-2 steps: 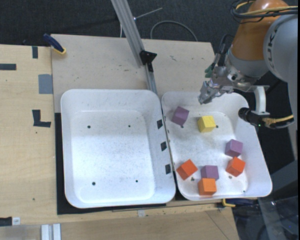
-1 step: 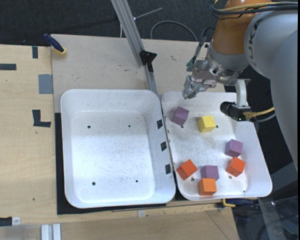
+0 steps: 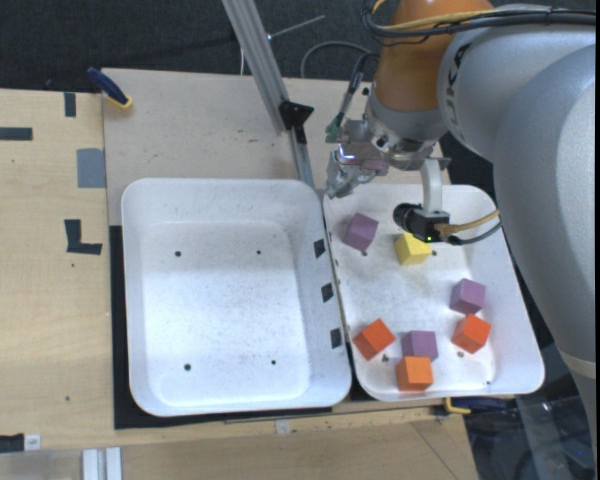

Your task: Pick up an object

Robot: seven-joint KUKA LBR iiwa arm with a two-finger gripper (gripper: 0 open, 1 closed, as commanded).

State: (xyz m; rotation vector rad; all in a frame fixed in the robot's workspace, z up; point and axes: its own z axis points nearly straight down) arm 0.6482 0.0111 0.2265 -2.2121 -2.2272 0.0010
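Hovering at twelve o'clock over right bin point(image 3: 510, 298): gripper point(image 3: 342, 180), finger state cannot be told. Contents: purple block point(image 3: 360, 232) just below; yellow block point(image 3: 412, 249) at three o'clock.

The grey arm point(image 3: 540, 158) runs out of frame at the right and top edges, covering the right bin's point(image 3: 510, 368) far corner. The gripper point(image 3: 345, 180) is small and blurred at the bin's rim. The yellow block point(image 3: 412, 249) sits partly behind a black fitting point(image 3: 420, 220).
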